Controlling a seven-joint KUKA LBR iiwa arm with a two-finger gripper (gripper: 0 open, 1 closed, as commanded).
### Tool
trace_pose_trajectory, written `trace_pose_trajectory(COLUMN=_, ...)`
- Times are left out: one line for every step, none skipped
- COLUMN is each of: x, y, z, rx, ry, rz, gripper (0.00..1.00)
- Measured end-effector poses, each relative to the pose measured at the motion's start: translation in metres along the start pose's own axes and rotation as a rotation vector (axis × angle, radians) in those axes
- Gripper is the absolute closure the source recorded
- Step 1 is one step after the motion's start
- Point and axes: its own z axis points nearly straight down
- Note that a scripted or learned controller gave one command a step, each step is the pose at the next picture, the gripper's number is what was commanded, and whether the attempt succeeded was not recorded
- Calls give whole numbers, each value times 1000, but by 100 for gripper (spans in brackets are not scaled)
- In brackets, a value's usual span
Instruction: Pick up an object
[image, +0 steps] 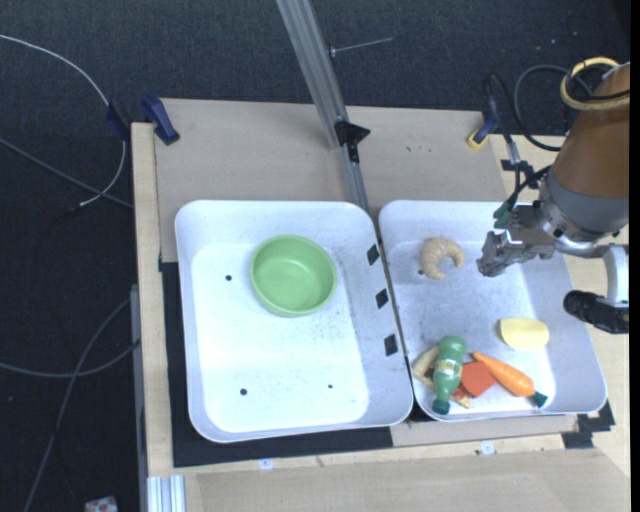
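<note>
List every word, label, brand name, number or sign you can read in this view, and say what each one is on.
There is no readable text.
The green bottle in the right bin has a light patch that may be a label, too small and blurred to read.
The green bowl, the croissant, the carrot, the yellow piece and the tool bear no visible marking.

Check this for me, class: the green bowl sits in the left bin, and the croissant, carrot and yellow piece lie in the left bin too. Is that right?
Not quite. The camera view shows the green bowl in the left bin, but the croissant, carrot and yellow piece lie in the right bin.
</note>
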Motion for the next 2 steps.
trace_pose_trajectory(x=59, y=16, z=-11, rx=5, ry=2, rz=-5, gripper=100)
trace_pose_trajectory(x=117, y=16, z=-15, rx=5, ry=3, rz=-5, gripper=100)
